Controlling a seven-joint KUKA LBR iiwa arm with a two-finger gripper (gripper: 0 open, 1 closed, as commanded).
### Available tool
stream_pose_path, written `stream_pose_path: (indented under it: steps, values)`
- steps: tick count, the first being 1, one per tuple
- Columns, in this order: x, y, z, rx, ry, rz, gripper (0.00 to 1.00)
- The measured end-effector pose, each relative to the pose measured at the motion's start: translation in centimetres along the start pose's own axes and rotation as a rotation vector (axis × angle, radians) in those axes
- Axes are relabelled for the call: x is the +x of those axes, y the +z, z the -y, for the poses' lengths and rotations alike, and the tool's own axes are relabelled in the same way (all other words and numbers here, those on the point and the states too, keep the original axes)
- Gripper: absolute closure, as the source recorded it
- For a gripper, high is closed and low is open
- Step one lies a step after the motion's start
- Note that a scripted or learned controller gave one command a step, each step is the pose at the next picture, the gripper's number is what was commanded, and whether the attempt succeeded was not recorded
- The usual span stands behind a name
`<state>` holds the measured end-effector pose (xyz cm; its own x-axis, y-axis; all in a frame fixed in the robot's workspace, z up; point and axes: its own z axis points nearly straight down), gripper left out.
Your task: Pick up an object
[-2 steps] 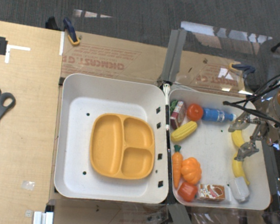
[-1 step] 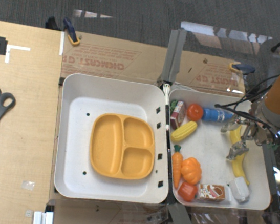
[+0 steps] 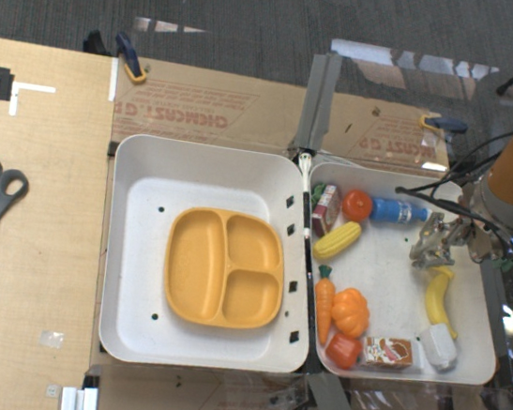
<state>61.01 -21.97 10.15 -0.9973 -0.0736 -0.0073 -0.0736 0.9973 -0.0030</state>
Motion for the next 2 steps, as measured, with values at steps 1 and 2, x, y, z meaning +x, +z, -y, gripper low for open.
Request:
stream_pose_path:
  steps: [1,2]
  values:
    - [-0.01,0.0,-0.03,0.0,0.0,0.0,0.0]
    - [-0.2,-0.95,-0.05,0.002,-0.001,0.004,1.0]
